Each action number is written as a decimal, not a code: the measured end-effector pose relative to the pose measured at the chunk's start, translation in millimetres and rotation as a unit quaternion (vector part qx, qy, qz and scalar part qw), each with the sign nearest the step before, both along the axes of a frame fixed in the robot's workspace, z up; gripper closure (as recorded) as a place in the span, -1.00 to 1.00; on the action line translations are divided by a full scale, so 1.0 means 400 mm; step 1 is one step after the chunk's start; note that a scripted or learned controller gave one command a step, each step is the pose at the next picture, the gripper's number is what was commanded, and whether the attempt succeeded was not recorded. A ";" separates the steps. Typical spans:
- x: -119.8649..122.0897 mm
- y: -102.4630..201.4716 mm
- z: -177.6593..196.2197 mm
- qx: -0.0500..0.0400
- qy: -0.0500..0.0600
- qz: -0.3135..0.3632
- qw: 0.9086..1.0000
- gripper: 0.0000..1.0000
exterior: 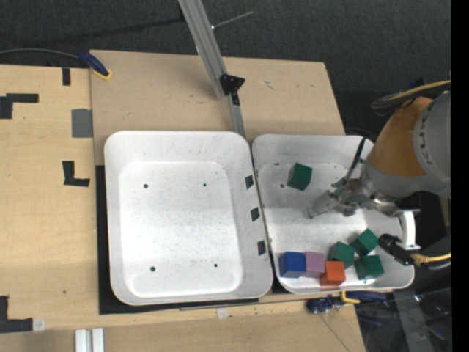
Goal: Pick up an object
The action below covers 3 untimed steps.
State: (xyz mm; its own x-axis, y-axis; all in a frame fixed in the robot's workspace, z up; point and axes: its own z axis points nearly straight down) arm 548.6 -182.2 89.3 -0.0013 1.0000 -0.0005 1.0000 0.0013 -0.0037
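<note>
White bins sit side by side on a wooden bench. Left bin shows just small dark dots on its floor. Right bin has all the blocks.

Lone green block lies in the upper middle of the right bin, tilted, apart from the rest. Along the near edge there is a row: blue block, pale purple block touching it, then orange block just beside. Three more green blocks crowd behind and right of the orange one: one touching it, one higher up, one near the bin's right corner.

Grey arm with an orange band comes in from the right, wrist down over the right bin. Gripper is low over the bin floor at mid-right, between the lone green block and the near-edge cluster, touching neither. Nothing visible between the fingers; they look grey and blurred, cannot tell whether they are spread or closed.

Slanted metal pole with a black clamp runs down to the gap between the bins. Black tape marks on the bench at left, a blue and yellow tool at the upper left corner.
</note>
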 end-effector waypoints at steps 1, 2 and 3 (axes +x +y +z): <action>0.001 0.001 0.029 0.001 0.000 0.000 1.000 1.00; -0.014 -0.018 0.160 -0.001 -0.004 -0.001 1.000 1.00; -0.018 -0.036 0.273 -0.001 -0.004 -0.001 1.000 1.00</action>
